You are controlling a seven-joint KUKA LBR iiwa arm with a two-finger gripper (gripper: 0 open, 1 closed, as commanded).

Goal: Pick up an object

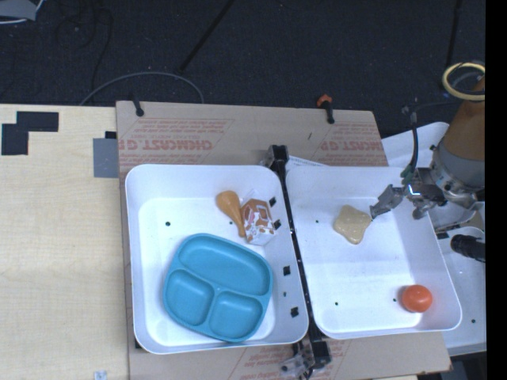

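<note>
Over on the left, the pale wooden worktop [55,236] carries black squares and a grey patch. A printed brown cardboard sheet [238,137] lies under the two shallow white plastic bins [146,188], clamped at its far edge. Beyond it, dark carpeted floor [277,38] with looping black cables [142,77].

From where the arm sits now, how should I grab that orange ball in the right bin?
Come straight down on the ball and close across its middle. It's round, so no side grips better, but it sits near the right bin's front right corner; line the fingers up along the right wall so neither lands on the rim.
</note>
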